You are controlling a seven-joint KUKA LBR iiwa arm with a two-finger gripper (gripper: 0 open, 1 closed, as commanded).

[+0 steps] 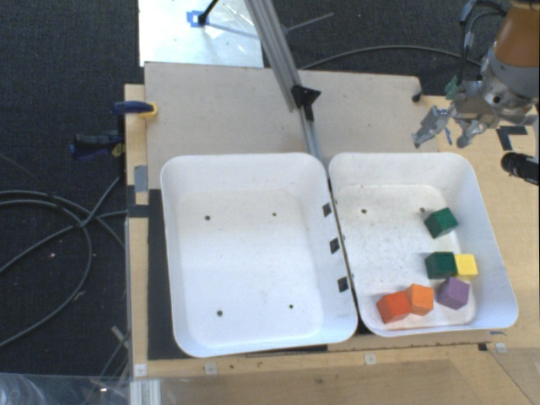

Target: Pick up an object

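Observation:
Several small blocks lie in the right bin (396, 171): a green cube (440, 222) near its right wall, a darker green block (440, 265) touching a yellow block (467, 266), a purple block (454, 293), an orange block (420, 299) and a red block (392, 306) at the front. My gripper (449, 131) hangs above the bench just behind the right bin's far rim, at the upper right. Its fingers are spread apart with nothing between them.
The left bin (181, 184) stands beside the right one, joined by black clips (334, 245). A grey metal pole (278, 49) slants down to the bins' junction. A blue and yellow clamp (135, 108) grips the bench's left edge. Cables lie on the floor at left.

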